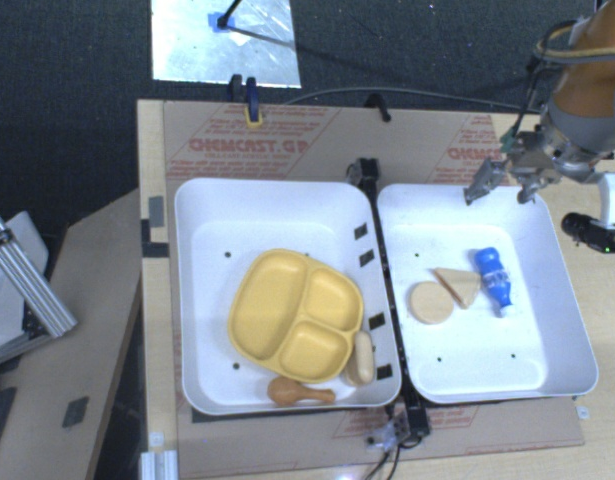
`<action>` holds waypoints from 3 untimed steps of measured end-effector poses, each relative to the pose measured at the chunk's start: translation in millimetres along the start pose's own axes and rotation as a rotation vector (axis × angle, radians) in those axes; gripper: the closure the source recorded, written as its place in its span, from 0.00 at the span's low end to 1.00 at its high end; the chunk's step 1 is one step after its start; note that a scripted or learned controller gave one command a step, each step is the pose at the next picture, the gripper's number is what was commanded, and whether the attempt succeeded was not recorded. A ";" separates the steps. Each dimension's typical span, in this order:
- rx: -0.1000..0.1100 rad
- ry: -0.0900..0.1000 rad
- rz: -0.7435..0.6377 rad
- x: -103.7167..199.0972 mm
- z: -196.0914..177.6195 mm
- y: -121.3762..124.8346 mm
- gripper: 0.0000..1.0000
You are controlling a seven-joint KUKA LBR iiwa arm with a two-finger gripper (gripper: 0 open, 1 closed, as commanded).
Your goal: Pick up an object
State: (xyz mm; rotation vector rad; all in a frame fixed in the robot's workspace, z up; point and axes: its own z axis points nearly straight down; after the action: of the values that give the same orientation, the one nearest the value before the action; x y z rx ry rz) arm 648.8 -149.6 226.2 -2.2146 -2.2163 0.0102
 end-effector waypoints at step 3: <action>-0.008 -0.001 -0.001 1.8 110.3 -8.6 0.00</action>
State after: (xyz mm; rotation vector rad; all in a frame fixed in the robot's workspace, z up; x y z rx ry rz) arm 639.0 -147.7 116.1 -2.2182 -2.2213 0.0028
